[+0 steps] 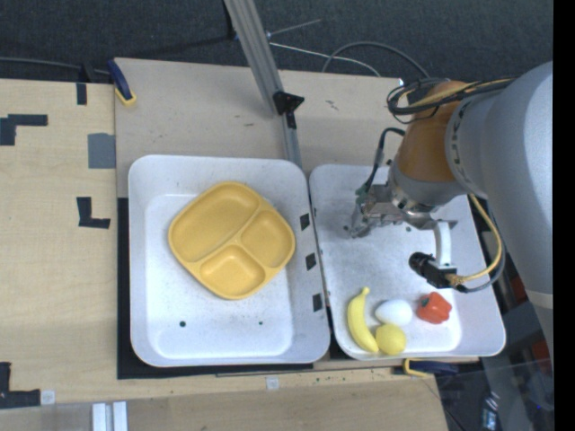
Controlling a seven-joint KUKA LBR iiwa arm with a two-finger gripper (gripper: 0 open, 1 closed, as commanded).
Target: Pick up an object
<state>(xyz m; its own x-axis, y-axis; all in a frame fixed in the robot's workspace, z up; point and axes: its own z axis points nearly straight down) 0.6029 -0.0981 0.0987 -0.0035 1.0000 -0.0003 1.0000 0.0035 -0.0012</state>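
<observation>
My gripper (359, 223) is low over the upper-left part of the right bin (481, 335), above bare floor. From this slanted overhead view I can't tell how it's set, and I see nothing in it.

Candidates sit at the near edge of that bin: banana (360, 320), white egg (393, 312) touching a yellow lemon (391, 338) just below it, red pepper (434, 307) a bit to the right. All well apart from the gripper. Left bin (144, 330) holds a yellow divided plate (232, 239).

Step, as I read it: approach, no pick yet. I'm over blank floor, so a descent here would probably get nothing.

Next move: shift toward the near edge and line up over one item. The pepper looks best, since it stands clear of the others. Banana, egg and lemon are crowded, so going there risks nudging a neighbour.
</observation>
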